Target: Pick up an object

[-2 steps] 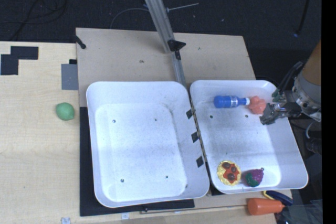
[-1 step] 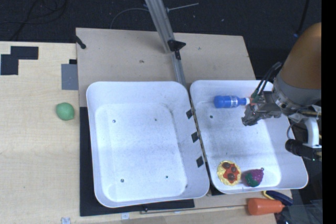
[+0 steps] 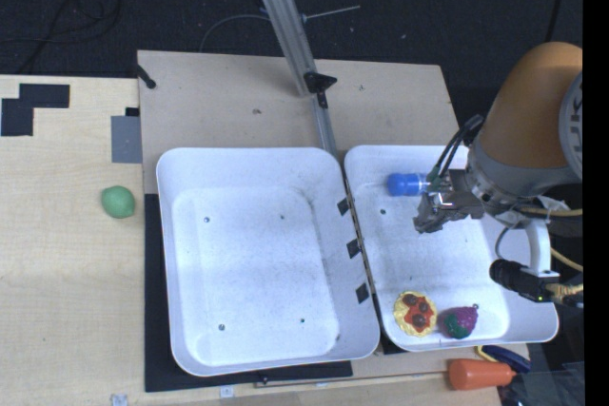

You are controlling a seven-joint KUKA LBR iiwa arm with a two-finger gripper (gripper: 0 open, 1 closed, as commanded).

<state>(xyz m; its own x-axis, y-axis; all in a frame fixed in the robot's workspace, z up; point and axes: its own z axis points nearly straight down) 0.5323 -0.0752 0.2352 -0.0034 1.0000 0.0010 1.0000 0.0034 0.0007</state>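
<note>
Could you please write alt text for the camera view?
The gripper hangs over the right bin, just below a blue object. A yellow-and-red toy and a purple toy lie at that bin's near edge.

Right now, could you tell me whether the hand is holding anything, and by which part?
Nothing shows in the hand's grip. It hangs over the right bin, just below the blue object; the yellow toy and the purple toy lie at the bin's near edge.

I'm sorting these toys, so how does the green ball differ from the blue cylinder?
The green ball is round and lies on the bench outside the bins; the blue cylinder is elongated, lies on its side in the right bin, and sits close to the end effector. Both are small, single-coloured objects.
</note>
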